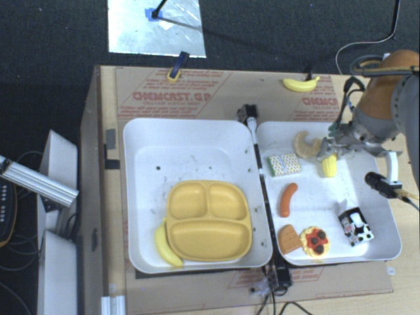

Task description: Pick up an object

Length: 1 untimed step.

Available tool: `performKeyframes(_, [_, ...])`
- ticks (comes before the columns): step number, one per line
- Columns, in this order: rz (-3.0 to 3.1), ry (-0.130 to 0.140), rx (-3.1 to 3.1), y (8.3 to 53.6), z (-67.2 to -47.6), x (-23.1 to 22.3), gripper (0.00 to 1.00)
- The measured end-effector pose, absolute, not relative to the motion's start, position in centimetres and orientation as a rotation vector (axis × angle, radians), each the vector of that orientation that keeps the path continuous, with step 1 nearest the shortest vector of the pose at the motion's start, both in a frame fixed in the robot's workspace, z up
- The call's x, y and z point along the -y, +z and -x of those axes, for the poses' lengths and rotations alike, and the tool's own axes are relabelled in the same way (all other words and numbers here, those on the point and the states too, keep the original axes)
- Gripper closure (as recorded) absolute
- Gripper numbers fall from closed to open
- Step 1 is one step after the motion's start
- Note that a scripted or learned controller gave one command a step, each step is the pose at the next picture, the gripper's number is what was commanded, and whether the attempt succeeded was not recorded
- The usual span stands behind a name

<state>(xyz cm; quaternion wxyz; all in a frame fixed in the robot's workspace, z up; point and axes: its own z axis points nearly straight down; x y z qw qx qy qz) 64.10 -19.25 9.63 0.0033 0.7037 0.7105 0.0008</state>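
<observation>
Fingers: cannot tell whether parted or closed — the gripper (330, 151) is small and dark at the far side of the right bin (380, 205), its tip low over a yellow corn-like piece (329, 167), apparently touching it or just above.

Arm (387, 107) enters from the right, grey with orange band at the far right edge, wrist bent down and leftward toward the bin's far part.

Right bin contents: a tan curved piece (304, 146) just left of the gripper; a green-speckled block (284, 164) near the dividing wall; an orange sausage (287, 199) mid-bin; a brown toast-like slice (288, 239) and a pizza-like round (315, 240) side by side at the near edge; a black-and-white toy (355, 226) near right.

Left bin (151, 143): yellow divided tray (209, 219), a banana (165, 245) touching its near-left edge.

Another banana (300, 83) lies on the counter (216, 90) beyond the right bin.
</observation>
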Motion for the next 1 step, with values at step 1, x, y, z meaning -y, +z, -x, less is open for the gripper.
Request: performKeyframes(1, [-2.214, 0.004, -2.224, 16.5, -59.79, 11.69, 1.0])
